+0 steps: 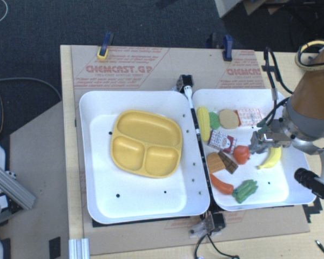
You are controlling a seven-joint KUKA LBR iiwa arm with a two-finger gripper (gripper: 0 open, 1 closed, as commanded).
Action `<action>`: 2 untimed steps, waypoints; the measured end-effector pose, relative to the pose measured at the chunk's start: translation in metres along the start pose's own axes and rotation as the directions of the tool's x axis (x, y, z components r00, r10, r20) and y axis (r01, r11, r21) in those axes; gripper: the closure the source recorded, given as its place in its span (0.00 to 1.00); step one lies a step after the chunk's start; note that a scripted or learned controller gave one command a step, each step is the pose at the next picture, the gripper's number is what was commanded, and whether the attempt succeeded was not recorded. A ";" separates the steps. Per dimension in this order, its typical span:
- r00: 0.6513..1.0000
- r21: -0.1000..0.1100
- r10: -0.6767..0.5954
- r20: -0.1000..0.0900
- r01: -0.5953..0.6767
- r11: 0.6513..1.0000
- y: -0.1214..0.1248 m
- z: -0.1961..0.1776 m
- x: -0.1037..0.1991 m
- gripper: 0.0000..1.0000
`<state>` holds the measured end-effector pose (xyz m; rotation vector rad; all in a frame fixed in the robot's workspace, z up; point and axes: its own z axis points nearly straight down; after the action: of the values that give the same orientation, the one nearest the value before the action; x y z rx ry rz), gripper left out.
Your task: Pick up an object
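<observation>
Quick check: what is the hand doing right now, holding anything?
Hand: low in the right bin, between the tomato and the banana; nothing visibly held.

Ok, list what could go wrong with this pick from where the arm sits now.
1. Crowding: the gripper sits low in the right bin between the tomato and the banana, so it may nudge one while closing on the other.
2. The tomato touches the brown block; a grab there could drag both.
3. The banana lies close to the arm, which partly hides it, so a grasp could slip.
</observation>
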<state>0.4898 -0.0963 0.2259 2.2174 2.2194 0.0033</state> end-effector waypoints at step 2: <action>1.000 0.001 -0.005 -0.002 0.005 1.000 0.084 0.014 0.075 1.00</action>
<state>0.5737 -0.0211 0.2118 2.2134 2.2261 0.0048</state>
